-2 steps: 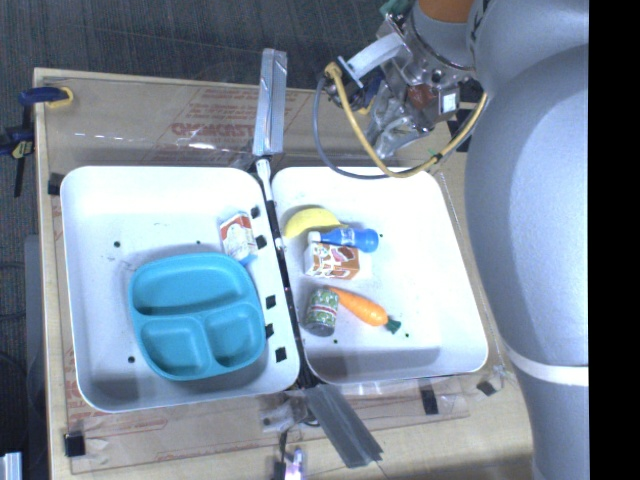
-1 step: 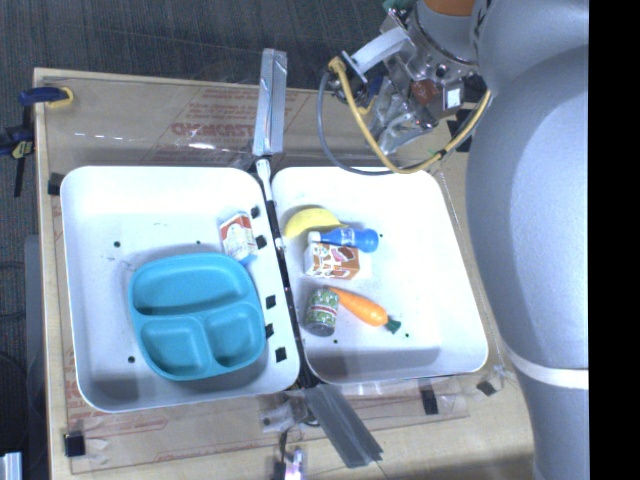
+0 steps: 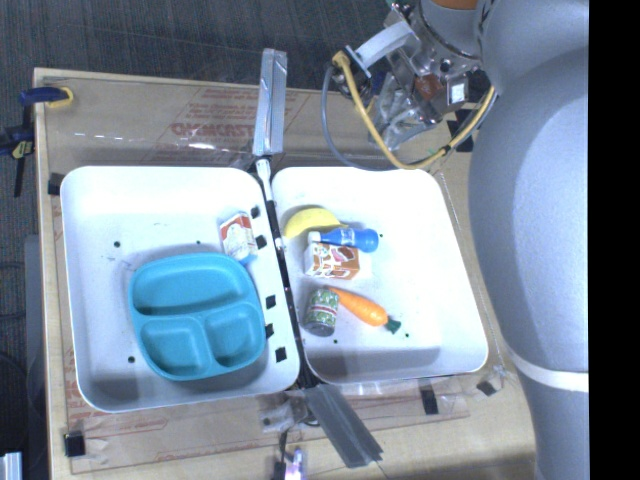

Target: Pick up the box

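Observation:
A small orange and white box (image 3: pixel 333 261) lies in the right bin (image 3: pixel 440 268), just below a yellow banana (image 3: pixel 308 220) and a blue bottle (image 3: pixel 350 237). A second small carton, red and white (image 3: pixel 237 236), sits in the left bin (image 3: pixel 90 268) against the divider. My gripper (image 3: pixel 412 96) hangs above the bench beyond the right bin's far edge, wrapped in yellow cables, well apart from both boxes. Nothing shows in its grasp.
A blue compartment plate (image 3: pixel 195 313) fills the near middle of the left bin. In the right bin, a green can (image 3: pixel 322 310) and an orange carrot (image 3: pixel 362 310) lie just in front of the box. The arm's grey body (image 3: pixel 540 218) covers the right side.

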Available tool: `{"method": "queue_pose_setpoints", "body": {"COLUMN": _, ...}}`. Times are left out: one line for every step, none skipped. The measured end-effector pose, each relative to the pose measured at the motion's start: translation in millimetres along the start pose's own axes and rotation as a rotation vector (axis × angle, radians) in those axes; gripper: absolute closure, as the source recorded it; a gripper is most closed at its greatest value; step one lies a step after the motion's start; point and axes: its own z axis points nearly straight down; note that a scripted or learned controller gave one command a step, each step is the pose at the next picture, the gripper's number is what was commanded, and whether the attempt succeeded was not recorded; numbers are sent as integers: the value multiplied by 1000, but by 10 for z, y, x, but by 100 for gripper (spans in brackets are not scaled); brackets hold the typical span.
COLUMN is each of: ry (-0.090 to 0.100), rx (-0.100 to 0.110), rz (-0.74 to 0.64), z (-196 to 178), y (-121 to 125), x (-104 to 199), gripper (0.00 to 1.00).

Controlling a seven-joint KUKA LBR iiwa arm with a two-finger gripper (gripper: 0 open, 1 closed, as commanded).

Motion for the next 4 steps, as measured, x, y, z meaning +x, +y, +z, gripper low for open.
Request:
{"method": "queue_pose_setpoints", "body": {"ry": -4, "rx": 3, "rz": -4, "z": -88, "y": -6, "x": 1, "gripper": 100}}
{"method": "queue_pose_setpoints", "body": {"ry": 15, "rx": -4, "rz": 72, "z": 480, "y": -1016, "x": 83, "gripper": 100}}
{"method": "queue_pose_setpoints", "body": {"ry": 16, "rx": -4, "rz": 115, "z": 641, "y": -1661, "x": 552, "gripper": 100}}
{"method": "queue_pose_setpoints", "body": {"ry": 16, "rx": -4, "rz": 108, "z": -254, "y": -1863, "x": 470, "gripper": 100}}
